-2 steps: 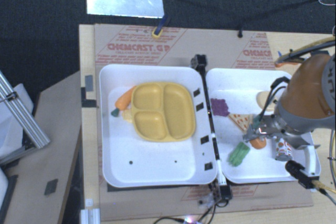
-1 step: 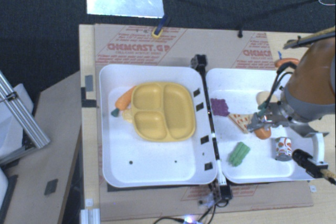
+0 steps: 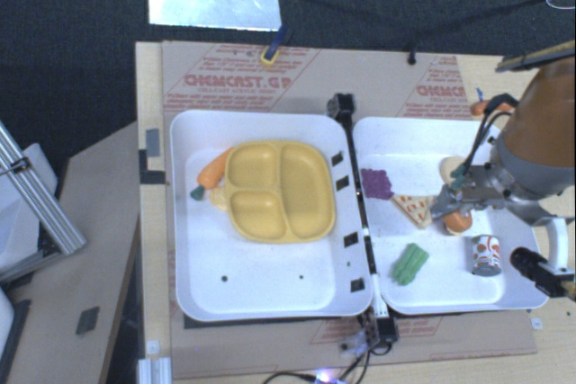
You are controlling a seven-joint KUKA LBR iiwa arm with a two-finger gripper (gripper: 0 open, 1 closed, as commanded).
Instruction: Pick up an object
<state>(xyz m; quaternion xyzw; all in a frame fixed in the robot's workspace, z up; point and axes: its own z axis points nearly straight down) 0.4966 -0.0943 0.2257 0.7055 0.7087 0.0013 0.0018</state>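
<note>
A small orange ball (image 3: 459, 221) is seen in the right bin (image 3: 423, 297), partly hidden under the gripper (image 3: 453, 209). It is placed just beside a toy pizza slice (image 3: 413, 209).

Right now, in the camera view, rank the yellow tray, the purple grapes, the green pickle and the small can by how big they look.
1. Yellow tray, by far largest.
2. Purple grapes and green pickle: look alike, no ranking.
3. Small can, slightly smaller, though close.
</note>
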